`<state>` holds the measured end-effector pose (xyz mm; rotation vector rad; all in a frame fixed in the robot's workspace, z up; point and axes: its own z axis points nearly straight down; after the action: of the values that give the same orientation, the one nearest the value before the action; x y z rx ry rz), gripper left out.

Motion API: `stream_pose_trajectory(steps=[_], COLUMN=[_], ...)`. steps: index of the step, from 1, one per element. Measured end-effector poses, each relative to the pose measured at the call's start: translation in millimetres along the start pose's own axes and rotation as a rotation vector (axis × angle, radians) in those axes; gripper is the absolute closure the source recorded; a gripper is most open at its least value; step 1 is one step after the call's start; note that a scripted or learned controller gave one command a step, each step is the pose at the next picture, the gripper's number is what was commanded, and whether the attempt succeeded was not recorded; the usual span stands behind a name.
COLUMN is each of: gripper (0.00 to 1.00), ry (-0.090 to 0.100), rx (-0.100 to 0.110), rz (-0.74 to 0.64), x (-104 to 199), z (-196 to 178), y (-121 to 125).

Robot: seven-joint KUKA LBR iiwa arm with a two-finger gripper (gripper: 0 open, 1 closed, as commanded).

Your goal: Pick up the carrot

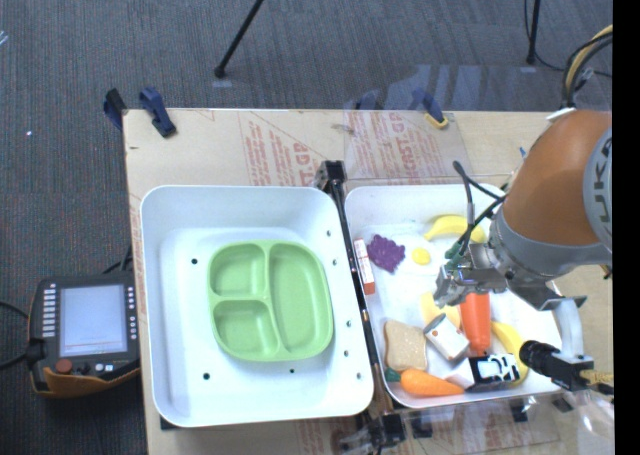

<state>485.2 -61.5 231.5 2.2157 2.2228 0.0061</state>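
- A handheld control pendant (pixel 88 328) with a pale screen lies on the carpet at far left, off the tabletop (pixel 250 148).
- The left white bin (pixel 165 243) holds a light green divided plate (pixel 270 300) with three compartments, set near its middle.
- Just past the black divider between the bins, a slim white-and-red tube (pixel 364 265) lies along the left wall of the right white bin (pixel 390 205).
- A purple bunch of grapes (pixel 385 252) sits beside that tube, with a small yellow piece (pixel 422 256) close by on its right.
- A slice of toast (pixel 405 344) rests toward the near edge of the right bin.
- One carrot (pixel 430 382) lies flat by the near wall, just below the toast, orange body pointing right.
- A small white box (pixel 447 337) sits tilted between the toast and my end effector (pixel 463 288).
- A banana (pixel 448 227) curves near the far side of the right bin.
- My end effector hangs over the middle of the right bin; a second carrot (pixel 477 322) stands upright directly beneath it, top end between my fingers, which are closed narrowly on it.
- A black-and-white block (pixel 495 370) lies at the near right corner.
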Motion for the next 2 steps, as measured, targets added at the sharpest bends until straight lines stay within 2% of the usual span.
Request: stream_pose_trajectory(steps=[1, 2], gripper=[1.0, 0.0], ry=[0.0, 0.001], rx=[0.006, 0.007], rz=[-0.469, -0.471], x=[-34.0, -33.2], z=[-27.3, -27.0], y=[0.1, 0.1])
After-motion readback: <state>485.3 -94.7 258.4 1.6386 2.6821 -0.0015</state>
